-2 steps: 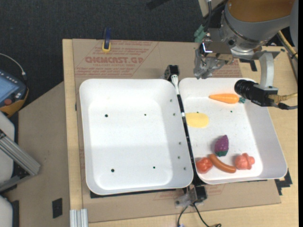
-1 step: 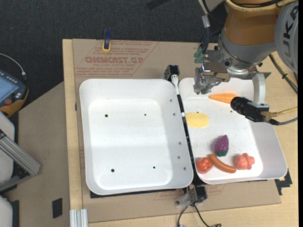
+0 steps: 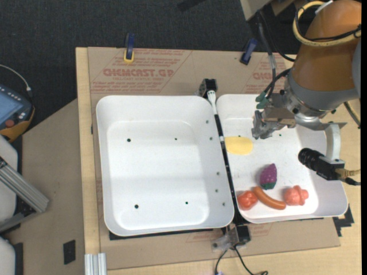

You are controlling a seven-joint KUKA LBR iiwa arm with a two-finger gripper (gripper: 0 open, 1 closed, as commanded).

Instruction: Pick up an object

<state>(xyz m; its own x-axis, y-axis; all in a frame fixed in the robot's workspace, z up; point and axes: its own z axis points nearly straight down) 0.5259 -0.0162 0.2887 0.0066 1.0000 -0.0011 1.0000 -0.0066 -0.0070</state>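
Camera view showed the gripper (image 3: 261,132) hanging over the upper part of the right-hand bin (image 3: 332,208), with the arm coming in from three o'clock. The nearest candidate was a yellow lemon-shaped toy (image 3: 239,146), lying on the bin floor just beside the divider between the two bins. From the jaws it sat at about seven o'clock, close by and slightly off centre, so the coming move looked to be a short shift toward seven o'clock and then a descent. Its long axis ran roughly from nine to three o'clock, so a grip across the short way, twelve to six, seemed the better fit. Whether the jaws stood apart or together could not be told from this angle; nothing was seen between them. Farther off, toward five o'clock, lay a purple grape bunch (image 3: 268,176), an orange sausage (image 3: 270,199), a red tomato (image 3: 248,199) and a pink strawberry-like piece (image 3: 296,195), clustered near the bin's lower rim.
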